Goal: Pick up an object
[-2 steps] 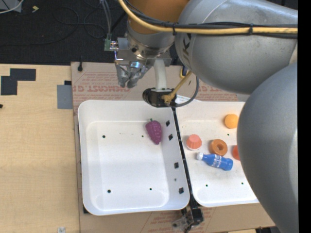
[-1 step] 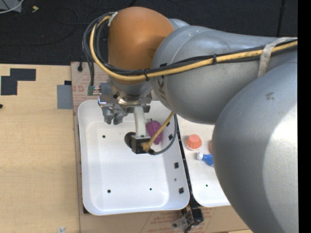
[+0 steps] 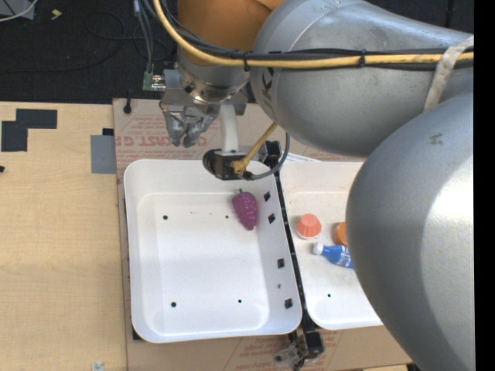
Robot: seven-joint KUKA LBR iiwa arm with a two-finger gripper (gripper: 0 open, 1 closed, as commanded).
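A purple bunch of grapes (image 3: 246,209) lies in the left bin (image 3: 155,284), near its far right corner. My gripper (image 3: 188,136) hangs above the far edge of that bin, up and to the left of the grapes, with nothing between its fingers. Its grey fingers (image 3: 179,132) point down and stand close together. In the right bin (image 3: 332,308) lie an orange-pink cap-shaped thing (image 3: 308,225), an orange thing (image 3: 340,233) partly hidden by the arm, and a blue and white tube (image 3: 334,254).
The big grey arm (image 3: 402,130) covers most of the right bin and the upper right of the view. A dividing wall (image 3: 280,246) runs between the two bins. Bare wooden bench (image 3: 54,246) lies to the left.
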